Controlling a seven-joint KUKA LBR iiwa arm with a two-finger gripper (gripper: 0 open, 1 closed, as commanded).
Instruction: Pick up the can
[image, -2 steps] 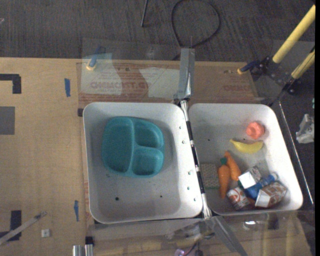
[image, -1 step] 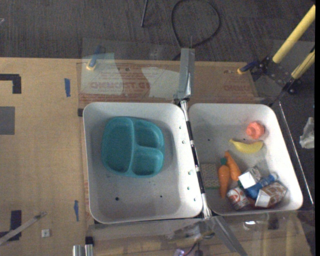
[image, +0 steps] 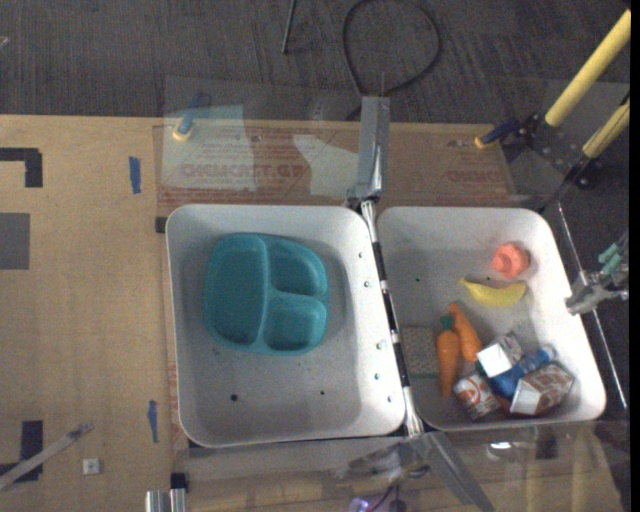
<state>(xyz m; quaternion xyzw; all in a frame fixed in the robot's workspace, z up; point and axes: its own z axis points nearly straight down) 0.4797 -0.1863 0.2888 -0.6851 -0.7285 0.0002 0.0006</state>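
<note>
the two bins (image: 190, 300) look like smooth white plastic with a soft sheen. the teal plate (image: 265, 293) is matt plastic. the bench (image: 80, 300) is plain brown cardboard, dull and flat, with blue tape (image: 134, 174) stuck on. the can (image: 476, 394) carries a glossy printed label. the carrots (image: 455, 345) and banana (image: 493, 292) look like smooth toy plastic.

Bench (image: 80, 330) is covered in brown cardboard, marked with blue tape strips (image: 134, 174) at 10 o'clock. Dark carpet floor (image: 150, 50) is seen at 12 o'clock, crossed by a looped black cable (image: 392, 45).
</note>
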